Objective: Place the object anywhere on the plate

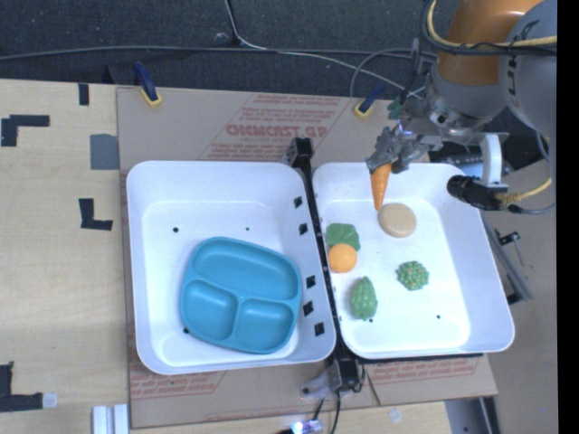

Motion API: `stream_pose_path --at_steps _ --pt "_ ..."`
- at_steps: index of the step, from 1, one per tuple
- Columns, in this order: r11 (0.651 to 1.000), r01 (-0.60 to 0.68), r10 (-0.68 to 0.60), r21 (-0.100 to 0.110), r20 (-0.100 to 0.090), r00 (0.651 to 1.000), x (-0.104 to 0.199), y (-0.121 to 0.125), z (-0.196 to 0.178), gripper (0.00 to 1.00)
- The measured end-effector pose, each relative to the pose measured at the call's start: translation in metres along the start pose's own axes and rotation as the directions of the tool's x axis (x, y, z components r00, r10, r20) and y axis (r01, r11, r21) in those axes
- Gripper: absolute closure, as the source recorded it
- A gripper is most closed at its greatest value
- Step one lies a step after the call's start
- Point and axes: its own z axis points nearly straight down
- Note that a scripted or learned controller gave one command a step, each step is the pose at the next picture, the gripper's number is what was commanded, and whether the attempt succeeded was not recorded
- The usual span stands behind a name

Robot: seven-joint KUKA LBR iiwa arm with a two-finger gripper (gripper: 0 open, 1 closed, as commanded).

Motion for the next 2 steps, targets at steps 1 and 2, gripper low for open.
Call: stream_pose_path --at_steps 1,2 --pt "1.000 0.000 0.000 0.003 0.000 1.000 0.058 -0.014 0.016 1.00" --pt "1.000 0.001 -0.001 0.003 0.000 1.000 0.118 -0.026 0.029 1.00"
